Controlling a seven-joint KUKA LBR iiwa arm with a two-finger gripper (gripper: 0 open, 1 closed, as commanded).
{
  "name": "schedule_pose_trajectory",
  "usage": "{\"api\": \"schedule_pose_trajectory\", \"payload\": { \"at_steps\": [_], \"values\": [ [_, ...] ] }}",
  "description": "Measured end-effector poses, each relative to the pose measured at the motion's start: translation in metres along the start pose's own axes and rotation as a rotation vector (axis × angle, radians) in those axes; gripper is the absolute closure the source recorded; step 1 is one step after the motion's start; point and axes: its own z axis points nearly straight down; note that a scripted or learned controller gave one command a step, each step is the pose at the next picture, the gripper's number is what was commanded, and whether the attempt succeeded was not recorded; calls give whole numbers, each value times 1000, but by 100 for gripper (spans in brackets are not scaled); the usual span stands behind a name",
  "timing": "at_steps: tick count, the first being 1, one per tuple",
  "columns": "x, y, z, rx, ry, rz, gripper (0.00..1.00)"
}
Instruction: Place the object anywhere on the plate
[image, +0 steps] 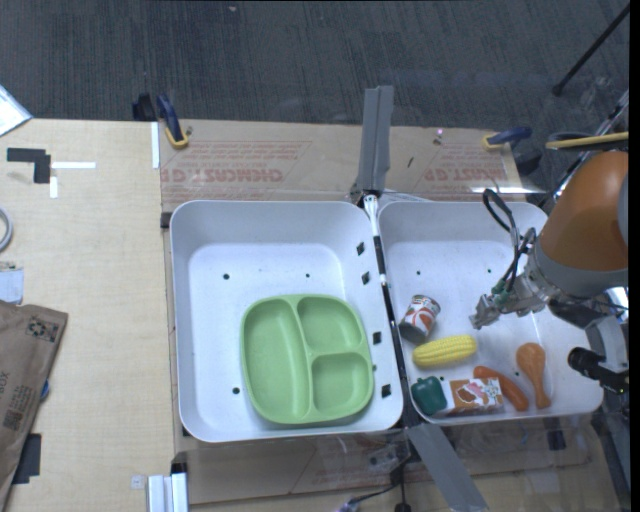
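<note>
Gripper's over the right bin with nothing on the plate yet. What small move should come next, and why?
Probably lower the gripper toward the corn, which lies just below and left of it with open floor around. The plate in the left bin holds no item yet, so a pick has to come first.

We are looking at a robotics lab, not a home or kitchen. A pale wooden bench (90, 250) fills the frame, with two white bins (200, 250) at centre sitting on cardboard (260, 165) held by blue clamps (172, 125) along the top. The toy food (445, 350) at lower right and the tape marks (50, 165) at upper left suit a test setup.
</note>
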Motion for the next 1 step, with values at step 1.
{"api": "schedule_pose_trajectory", "payload": {
  "at_steps": [1],
  "values": [
    [-4, -22, -109, -2, -1, -96, 100]
  ]
}}
